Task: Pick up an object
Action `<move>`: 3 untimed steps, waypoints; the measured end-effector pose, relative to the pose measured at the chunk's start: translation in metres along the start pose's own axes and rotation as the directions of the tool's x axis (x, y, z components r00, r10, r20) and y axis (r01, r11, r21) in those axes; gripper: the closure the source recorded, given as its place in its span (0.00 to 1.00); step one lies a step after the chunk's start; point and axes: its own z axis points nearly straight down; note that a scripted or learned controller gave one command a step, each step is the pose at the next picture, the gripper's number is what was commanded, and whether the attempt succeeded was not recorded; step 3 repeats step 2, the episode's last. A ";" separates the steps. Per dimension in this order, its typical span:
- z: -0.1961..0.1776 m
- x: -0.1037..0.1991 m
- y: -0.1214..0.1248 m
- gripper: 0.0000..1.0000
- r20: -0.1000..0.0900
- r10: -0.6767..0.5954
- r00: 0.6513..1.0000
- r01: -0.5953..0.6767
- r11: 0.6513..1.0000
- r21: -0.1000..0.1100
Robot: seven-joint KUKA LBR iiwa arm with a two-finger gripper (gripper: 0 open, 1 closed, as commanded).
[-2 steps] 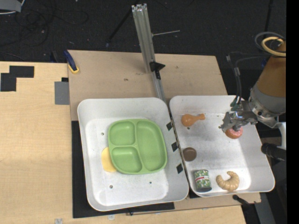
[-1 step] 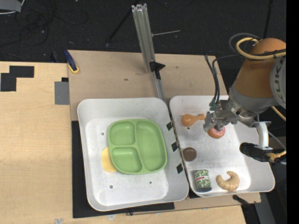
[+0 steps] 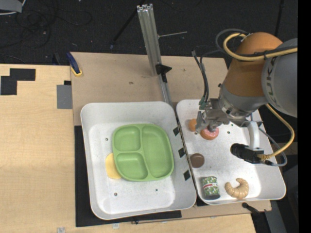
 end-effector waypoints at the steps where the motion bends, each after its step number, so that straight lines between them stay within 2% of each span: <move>1: 0.012 0.054 0.003 1.00 0.000 0.001 1.000 -0.001 1.000 0.004; 2: 0.012 0.112 0.001 1.00 0.001 0.001 1.000 -0.001 1.000 0.002; 3: 0.012 0.112 0.001 1.00 0.001 0.001 1.000 -0.001 1.000 0.002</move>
